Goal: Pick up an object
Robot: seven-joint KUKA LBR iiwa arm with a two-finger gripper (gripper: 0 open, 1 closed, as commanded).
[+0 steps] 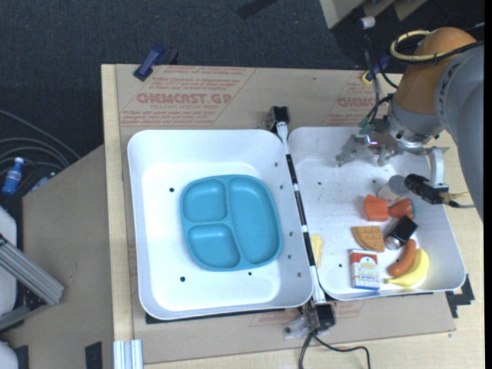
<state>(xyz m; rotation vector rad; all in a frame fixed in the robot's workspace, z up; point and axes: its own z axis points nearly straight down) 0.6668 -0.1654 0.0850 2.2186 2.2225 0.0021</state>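
Candidate objects sit in the right bin [327, 279], clustered at its 4–5 o'clock: an orange block [377, 207] with a small red piece [400, 207] just beside it, a waffle-like toy [370, 237] below, a black-and-silver cylinder [399, 231], a hot dog [404, 258] lying against a banana [416, 270], and a small carton [364, 270] at the near edge.

Best pick, I judge: the orange block. It's nearest my gripper [367, 146] and has open floor on its 9 and 12 o'clock sides. The hot dog and banana touch, so closing there risks a double or a slip. I'd come straight down, straddle the block across its short side, and keep clear of the red piece at its 3 o'clock.

My gripper hangs over the bin's 12 o'clock area, well apart from the cluster. It looks spread, one finger reaching toward 9 o'clock, and nothing is between the fingers. It seems clear of the bin floor, though I can't confirm the height.

The left bin [154, 152] holds a blue divided plate [231, 221].
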